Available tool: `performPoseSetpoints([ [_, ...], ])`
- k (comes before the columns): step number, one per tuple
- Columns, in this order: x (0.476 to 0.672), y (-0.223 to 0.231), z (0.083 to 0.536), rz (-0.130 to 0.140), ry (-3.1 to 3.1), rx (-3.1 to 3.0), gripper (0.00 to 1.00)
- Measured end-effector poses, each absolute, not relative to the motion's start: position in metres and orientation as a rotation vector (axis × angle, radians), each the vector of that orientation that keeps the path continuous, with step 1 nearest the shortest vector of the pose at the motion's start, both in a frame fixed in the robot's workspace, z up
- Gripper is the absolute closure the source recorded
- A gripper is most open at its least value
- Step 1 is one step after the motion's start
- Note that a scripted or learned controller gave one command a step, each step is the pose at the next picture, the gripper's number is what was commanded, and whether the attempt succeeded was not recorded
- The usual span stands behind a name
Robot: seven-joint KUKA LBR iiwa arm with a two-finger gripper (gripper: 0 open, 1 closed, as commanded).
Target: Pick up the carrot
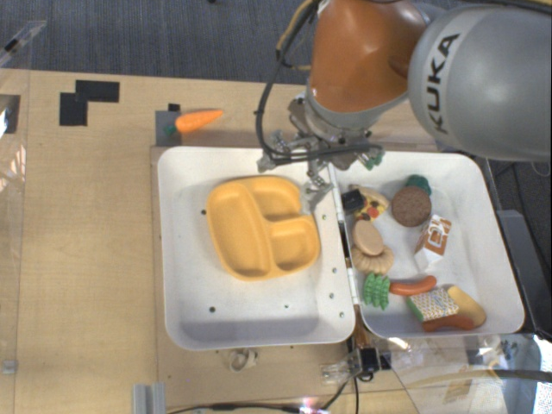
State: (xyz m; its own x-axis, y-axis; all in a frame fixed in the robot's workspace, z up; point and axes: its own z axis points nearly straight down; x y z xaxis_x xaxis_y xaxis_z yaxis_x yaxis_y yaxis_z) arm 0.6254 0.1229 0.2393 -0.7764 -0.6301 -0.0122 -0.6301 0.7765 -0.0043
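The carrot is orange with a small green top at its left end. It lies on the wooden bench just beyond the far rim of the left bin, near that bin's far-left corner and outside both bins. My gripper hangs under the orange wrist band over the far end of the seam between the two bins. It is well to the right of the carrot and nearer the camera. Nothing shows in its grasp.
A yellow divided plate lies in the left bin. The right bin holds several toy foods: a brown patty, a cookie, a sausage, a green piece and a bread slice. Black marks sit on the bench at far left.
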Motion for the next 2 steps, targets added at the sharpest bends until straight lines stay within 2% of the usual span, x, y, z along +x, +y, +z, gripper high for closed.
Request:
performPoseSetpoints([
  [1, 0.576, 0.166, 0.111, 0.005, 2.969, -0.979, 0.0],
  [2, 0.579, 0.166, 0.123, 0.005, 2.96, -0.976, 1.0],
])
